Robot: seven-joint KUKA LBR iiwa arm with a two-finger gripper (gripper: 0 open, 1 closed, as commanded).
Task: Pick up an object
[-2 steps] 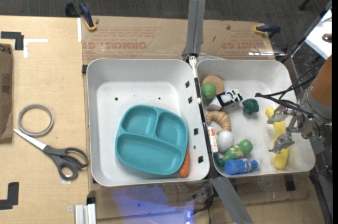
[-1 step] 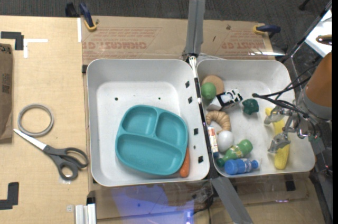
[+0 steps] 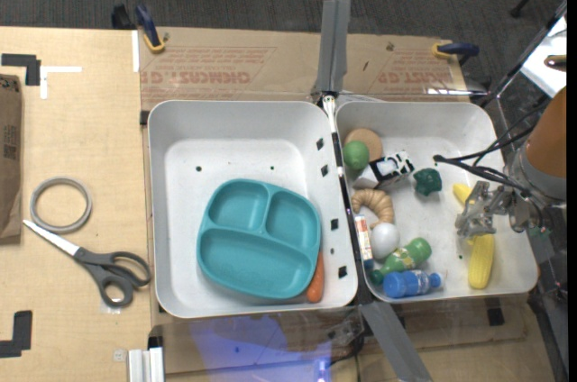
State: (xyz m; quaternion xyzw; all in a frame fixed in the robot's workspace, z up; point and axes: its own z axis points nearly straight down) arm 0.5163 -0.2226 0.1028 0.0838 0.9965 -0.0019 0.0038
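Progress: nothing is being carried yet, as far as the view shows; every object is lying in a bin, so the whole pick looks to be still ahead.
Claw: the claw (image 3: 475, 213) is hanging low over the right side of the right bin (image 3: 410, 106); whether it is apart or together I cannot tell, the metal parts being too small and tangled with cables.
Nearest object: the corn (image 3: 481, 260) is lying just near of the claw, long axis running near to far, close to touching it but not visibly held.
Other candidates: a small yellow piece (image 3: 462, 192) is sitting just left of the claw, a dark green toy (image 3: 427, 182) further left, and a blue bottle (image 3: 411, 284) is lying at the near wall.
Arm: it is reaching in from the right, wrist over the bin's right rim, claw pointing down and left.
Left bin: a teal tray (image 3: 260, 238) is lying in it with a carrot (image 3: 315, 278) against its right near edge, well apart from the claw.
Left to do: judging from this, closing on one object, probably the corn, and lifting it clear.
Table: scissors (image 3: 90, 260) and a tape roll (image 3: 60, 204) are lying at the left, outside the bins.
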